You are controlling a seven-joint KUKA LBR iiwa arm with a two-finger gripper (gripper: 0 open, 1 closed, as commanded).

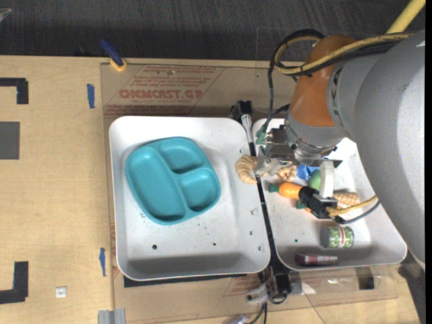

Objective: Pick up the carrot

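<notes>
Dark carpet floor (pixel 169 12), cardboard-topped bench (pixel 54 181)

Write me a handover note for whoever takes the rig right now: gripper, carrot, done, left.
Gripper: low over the right bin, at its left side; its fingers are hidden under the wrist, so the state is unclear.
Carrot: lying in the right bin just below the gripper, among a croissant, a blue item and a small can.
Teal divided plate: in the left bin.
Done: arm is over the carrot.
Left: no grasp visible; grip and lift.
</notes>
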